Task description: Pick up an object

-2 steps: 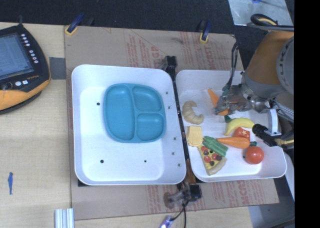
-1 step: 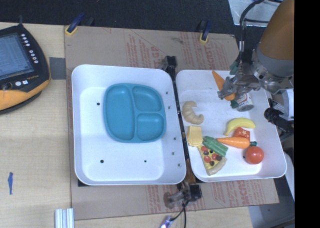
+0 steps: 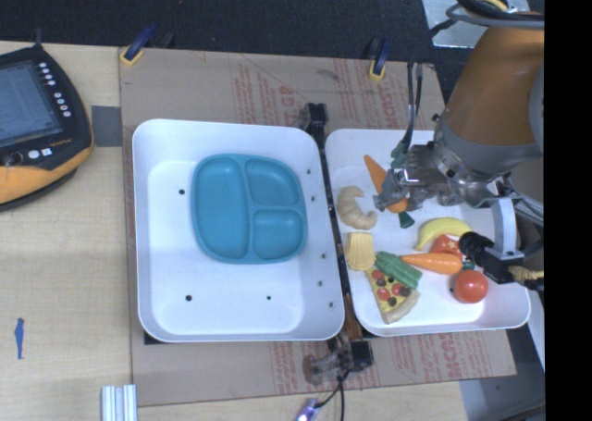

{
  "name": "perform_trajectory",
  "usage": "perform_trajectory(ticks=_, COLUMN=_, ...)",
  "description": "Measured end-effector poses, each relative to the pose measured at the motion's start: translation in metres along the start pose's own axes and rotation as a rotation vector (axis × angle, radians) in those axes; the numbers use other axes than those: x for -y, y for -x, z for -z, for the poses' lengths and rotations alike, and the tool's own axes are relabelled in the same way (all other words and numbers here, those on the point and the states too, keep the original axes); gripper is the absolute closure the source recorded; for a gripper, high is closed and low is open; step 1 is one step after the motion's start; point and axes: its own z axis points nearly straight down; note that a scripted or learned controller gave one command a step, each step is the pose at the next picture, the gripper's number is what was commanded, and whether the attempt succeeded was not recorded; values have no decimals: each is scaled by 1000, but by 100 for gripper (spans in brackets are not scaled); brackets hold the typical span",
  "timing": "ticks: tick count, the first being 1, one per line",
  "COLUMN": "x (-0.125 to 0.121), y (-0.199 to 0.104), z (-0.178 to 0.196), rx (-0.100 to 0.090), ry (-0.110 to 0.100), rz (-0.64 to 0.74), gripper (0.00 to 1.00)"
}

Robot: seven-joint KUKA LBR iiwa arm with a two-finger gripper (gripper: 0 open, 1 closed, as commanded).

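The gripper (image 3: 400, 190) is hanging low over the upper part of the right bin (image 3: 504, 317), right of centre in the frame, and whether it is open or closed cannot be told from this slant. Its tip is sitting just beside an orange carrot (image 3: 374, 170) and close to a pale croissant (image 3: 356, 208), either of which looks like the likeliest object to pick. To do this step well, the arm should be centring over one item alone, coming down straight, and closing across the narrow width so that neighbours are not being nudged. Lower in the same bin a banana (image 3: 442, 228), a second carrot (image 3: 433, 263), a tomato (image 3: 470, 287) and a pizza slice (image 3: 393, 293) are lying crowded together, leaving little room for a clean approach. The left bin (image 3: 157, 225) is holding a blue divided plate (image 3: 249, 208). Both bins are resting on cardboard over a wooden bench (image 3: 65, 299), with a control pendant (image 3: 37, 128) lying at the upper left.
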Motion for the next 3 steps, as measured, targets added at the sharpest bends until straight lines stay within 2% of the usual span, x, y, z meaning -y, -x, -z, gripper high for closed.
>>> perform_trajectory(ticks=1, x=52, y=-41, z=-14, rx=0, ry=-1, rz=1, gripper=100)
perform_trajectory(ticks=2, x=52, y=-65, z=-14, rx=1, ry=2, rz=0, gripper=100)
perform_trajectory(ticks=3, x=52, y=-66, z=-15, rx=1, ry=2, rz=-1, gripper=100)
